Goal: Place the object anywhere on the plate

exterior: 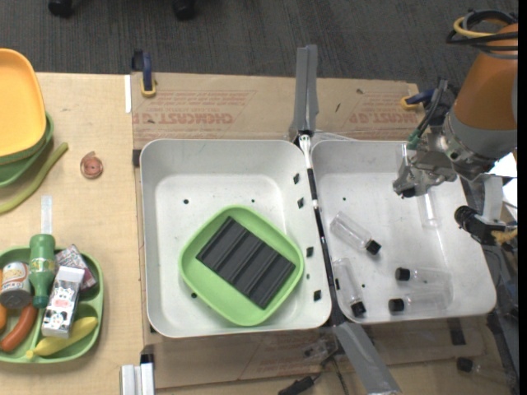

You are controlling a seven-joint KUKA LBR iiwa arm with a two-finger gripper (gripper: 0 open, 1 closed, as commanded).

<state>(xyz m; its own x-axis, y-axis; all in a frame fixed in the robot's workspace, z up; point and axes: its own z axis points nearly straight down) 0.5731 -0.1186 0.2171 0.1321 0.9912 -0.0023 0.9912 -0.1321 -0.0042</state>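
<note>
Left bin (165, 220): green plate (240, 266), squarish, rounded corners, set askew; dark ribbed insert (245, 260) across its centre. Target; nothing else on it.

Divider betw. bins (311, 196): hinge/clip strip, runs top to bottom.

Right bin (461, 295): clear plastic vials w/ black caps, all lying flat.
- Vial A (356, 235), upper left of the group, long axis diagonal, cap at lower right.
- Vial B (349, 286), near the divider, long axis near vertical, cap at bottom.
- Vial C (424, 278), lower right, roughly horizontal, cap at left; hard to outline against white.
- Loose-looking black cap (396, 305) near front wall; can't tell if a vial is attached.

Gripper (422, 189): over the bin's upper right, above the floor. A clear tube-like item (428, 208) hangs just below it, long axis near vertical; fingers appear pinched on its top end, though detail is small.

Key relation: plate lies to camera-left and somewhat nearer the front from the gripper, across the divider; well apart.

Arm (486, 97): enters from the right, orange band uppermost, wrist angled down and left.
</note>
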